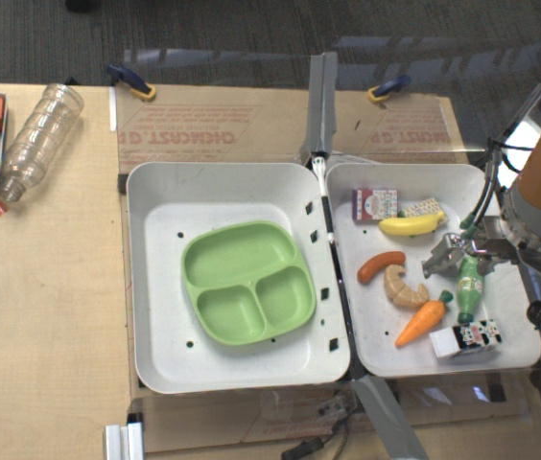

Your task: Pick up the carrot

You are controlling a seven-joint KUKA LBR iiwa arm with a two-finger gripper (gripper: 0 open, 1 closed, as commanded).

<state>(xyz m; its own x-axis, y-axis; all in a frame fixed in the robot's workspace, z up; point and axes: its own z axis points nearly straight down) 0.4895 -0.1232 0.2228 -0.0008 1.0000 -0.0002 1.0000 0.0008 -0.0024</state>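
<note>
The orange carrot (421, 321) with a green top lies tilted in the right bin (376, 353), near its front. My gripper (455, 251) hangs over the bin's right side, above and slightly right of the carrot, apart from it. It sits just over the top of a green bottle (468, 284). Nothing shows as held.
Around the carrot lie a croissant (407, 287), a red sausage (381, 264), a banana (411, 223), a pink carton (374, 203) and a white patterned box (467, 338). The left bin (155, 257) holds a green divided plate (248, 282). A clear plastic bottle (35, 137) lies on the bench at far left.
</note>
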